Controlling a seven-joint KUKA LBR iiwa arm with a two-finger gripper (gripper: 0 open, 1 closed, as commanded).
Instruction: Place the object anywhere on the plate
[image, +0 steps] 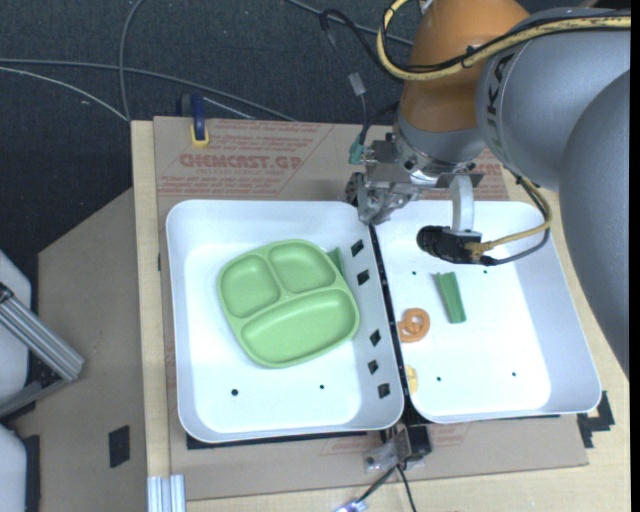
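A light green plate (290, 303) with three compartments lies in the left bin (196, 300), and nothing lies on it. In the right bin (520, 330) a green stick (450, 297) lies flat, with a small orange ring (413, 324) just to its front left. My gripper (376, 205) hangs over the far end of the divider between the two bins, behind the plate's far right corner and well back from the stick and the ring. I see nothing held under it.
A black part with a yellow cable (445, 243) hangs from the arm over the far side of the right bin. A small yellow bit (410, 378) sits at that bin's front left edge. Black clips (372, 340) line the divider. Cardboard (260, 150) lies under the bins.
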